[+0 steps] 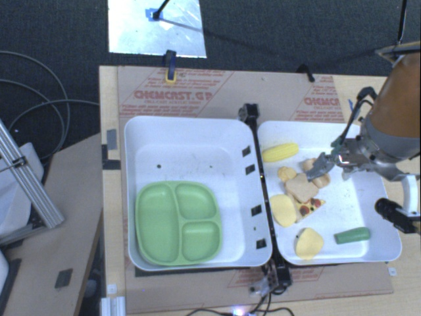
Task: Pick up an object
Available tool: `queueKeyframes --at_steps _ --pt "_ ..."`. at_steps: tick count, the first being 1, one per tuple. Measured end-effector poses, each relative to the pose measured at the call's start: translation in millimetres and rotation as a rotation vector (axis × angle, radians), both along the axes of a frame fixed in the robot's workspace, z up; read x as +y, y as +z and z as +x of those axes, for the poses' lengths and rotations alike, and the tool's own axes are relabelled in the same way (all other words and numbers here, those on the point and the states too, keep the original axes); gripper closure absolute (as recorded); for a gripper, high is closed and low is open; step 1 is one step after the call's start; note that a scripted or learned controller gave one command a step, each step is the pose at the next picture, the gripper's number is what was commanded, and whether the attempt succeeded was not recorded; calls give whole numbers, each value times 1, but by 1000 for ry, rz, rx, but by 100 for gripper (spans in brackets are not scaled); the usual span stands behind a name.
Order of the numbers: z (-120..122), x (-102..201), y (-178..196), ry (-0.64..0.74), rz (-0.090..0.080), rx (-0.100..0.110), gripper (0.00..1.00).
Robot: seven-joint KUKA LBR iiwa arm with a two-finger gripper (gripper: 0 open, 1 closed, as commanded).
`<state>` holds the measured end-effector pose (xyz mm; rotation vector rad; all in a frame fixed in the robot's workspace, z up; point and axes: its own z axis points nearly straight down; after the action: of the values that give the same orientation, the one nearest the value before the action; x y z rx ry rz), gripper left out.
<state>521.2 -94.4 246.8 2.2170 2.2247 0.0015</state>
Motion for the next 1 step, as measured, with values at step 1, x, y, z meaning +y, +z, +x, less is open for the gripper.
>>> queueKeyframes --at_steps 1 --pt "5 -15 -142 -1 -1 -3 0"
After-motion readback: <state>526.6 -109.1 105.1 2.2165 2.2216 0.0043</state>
